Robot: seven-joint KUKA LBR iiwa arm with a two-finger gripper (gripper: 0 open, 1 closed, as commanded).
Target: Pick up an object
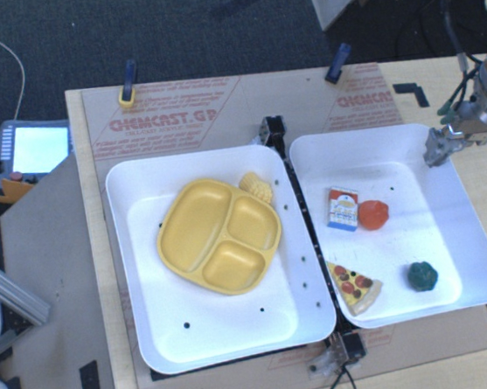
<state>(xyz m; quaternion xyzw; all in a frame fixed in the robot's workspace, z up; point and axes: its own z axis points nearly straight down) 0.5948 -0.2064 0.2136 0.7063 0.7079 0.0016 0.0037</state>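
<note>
Two white bins (135, 246) side by side, toy food in both, gripper (439, 149) over the right bin's far right rim.

Nearest, in the right bin, lies a flat pizza wedge (357, 285) by the left wall, with a knobbly dark green lump (423, 275) well to its right. Farther back a small printed carton (343, 209) touches a smooth round red-orange piece (373, 215). The left bin bears a glossy yellow plate (221, 246) with three compartments; a bumpy yellow corn piece (257, 187) rests at its far edge. The metal gripper grasps nothing; whether its fingers are parted cannot be told.
</note>
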